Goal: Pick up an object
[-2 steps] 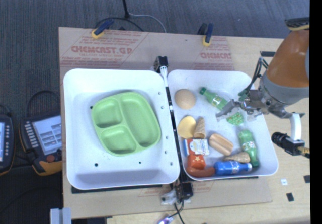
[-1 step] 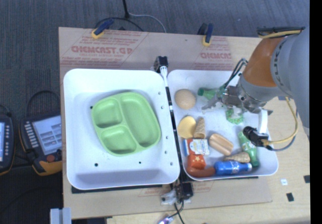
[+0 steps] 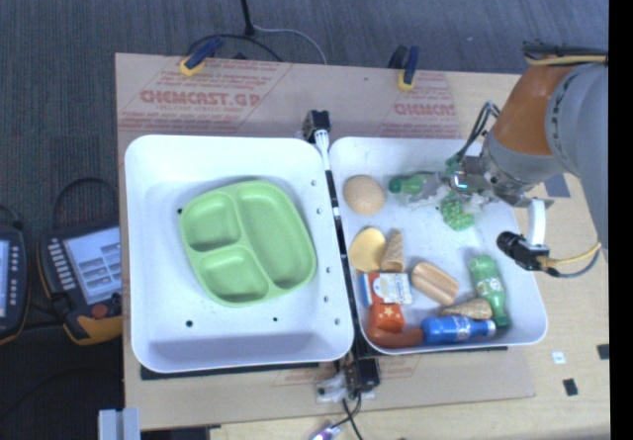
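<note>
The grey arm with its orange band reaches in from the right and sets its gripper low over the upper part of the right-hand shallow white bin, just above a small green bumpy toy like a broccoli floret and beside a green rounded piece; from this slanted view I cannot tell whether the gripper is open or closed, nor whether anything sits in it. The green floret looks the likeliest target, since it lies apart from the crowded lower half of the bin and leaves room to come down around it. Lower down, the things lie packed together: a tan egg-shaped ball, a yellow rounded piece, a red and white packet, a tan bread roll, a green bottle and a blue bottle lying on their sides. Those would crowd any grasp there. The left-hand white bin carries a light green divided plastic plate, well apart from the arm. Both bins rest on the brown board worktop.
</note>
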### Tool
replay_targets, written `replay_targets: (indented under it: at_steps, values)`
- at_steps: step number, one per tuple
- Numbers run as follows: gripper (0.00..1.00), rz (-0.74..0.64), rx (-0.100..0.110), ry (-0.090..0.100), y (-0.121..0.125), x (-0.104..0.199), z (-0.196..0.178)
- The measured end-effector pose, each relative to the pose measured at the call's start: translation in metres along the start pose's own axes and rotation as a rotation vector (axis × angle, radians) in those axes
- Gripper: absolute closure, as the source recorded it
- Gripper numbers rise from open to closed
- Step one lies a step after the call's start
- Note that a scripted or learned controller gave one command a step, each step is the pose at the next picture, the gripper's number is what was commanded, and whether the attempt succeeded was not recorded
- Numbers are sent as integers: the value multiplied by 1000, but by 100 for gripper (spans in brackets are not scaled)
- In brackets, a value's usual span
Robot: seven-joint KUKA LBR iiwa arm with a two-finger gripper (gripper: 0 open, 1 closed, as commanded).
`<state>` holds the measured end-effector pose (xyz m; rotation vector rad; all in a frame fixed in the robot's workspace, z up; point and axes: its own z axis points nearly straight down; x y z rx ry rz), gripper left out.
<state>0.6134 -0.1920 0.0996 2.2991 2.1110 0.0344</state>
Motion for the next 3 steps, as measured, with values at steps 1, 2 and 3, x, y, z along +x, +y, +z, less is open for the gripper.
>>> replay_targets:
  at_steps: [1,2,3]
  values:
    - [0,-313,26,-2,52,44,15]
    - [100,-314,26,-4,53,43,4]
    - [100,2,29,-4,14,70,-101]
